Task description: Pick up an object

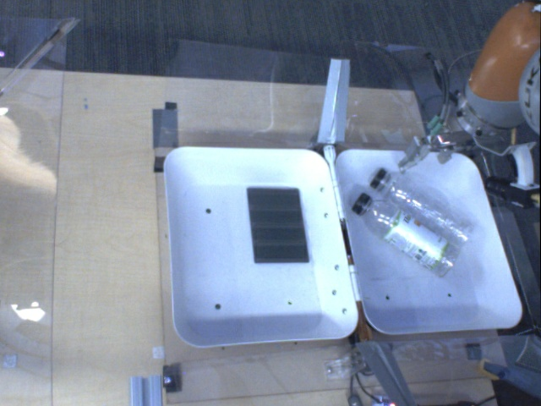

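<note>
Tool (420, 149) hovers over right bin's (499, 299) far edge near two clear plastic bottles (412, 221); its opening cannot be told.

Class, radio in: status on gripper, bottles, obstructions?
Gripper over right white bin's far rim, holding nothing. Two clear plastic bottles lying side by side, untouched. Nothing blocking them.

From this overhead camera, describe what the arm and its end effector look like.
The arm is a rounded orange segment above a grey wrist section. Thin cables loop around it, with green bits near the wrist. The end effector is a slim, pale metallic piece, too small to make out further detail.
</note>
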Available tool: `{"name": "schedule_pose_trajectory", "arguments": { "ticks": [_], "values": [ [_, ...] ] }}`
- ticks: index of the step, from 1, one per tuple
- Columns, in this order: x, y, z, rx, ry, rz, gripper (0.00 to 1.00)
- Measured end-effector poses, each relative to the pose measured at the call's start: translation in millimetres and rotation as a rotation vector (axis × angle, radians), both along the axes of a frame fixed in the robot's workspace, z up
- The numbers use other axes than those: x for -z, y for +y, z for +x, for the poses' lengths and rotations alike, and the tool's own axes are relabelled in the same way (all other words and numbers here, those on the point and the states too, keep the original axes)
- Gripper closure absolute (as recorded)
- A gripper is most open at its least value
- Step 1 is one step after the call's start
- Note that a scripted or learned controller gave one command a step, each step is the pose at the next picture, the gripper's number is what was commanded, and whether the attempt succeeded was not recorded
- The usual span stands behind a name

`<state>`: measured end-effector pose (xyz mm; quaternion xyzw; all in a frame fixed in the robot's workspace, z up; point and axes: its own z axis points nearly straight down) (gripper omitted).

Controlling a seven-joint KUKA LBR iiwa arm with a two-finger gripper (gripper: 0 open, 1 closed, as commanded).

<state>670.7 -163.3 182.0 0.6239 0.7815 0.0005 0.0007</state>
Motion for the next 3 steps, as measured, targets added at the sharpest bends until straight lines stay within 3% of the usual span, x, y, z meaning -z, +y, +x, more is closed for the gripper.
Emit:
{"name": "schedule_pose_trajectory", "arguments": {
  "ticks": [1, 2, 3],
  "values": [
    [89.3, 58.7, -9.6, -0.037, -0.003, 0.0, 0.0],
    [81.2, 60.6, -7.6, -0.04, -0.005, 0.003, 1.0],
    [-1.9, 82.4, 0.3, -0.261, -0.004, -0.001, 1.0]
  ]
}}
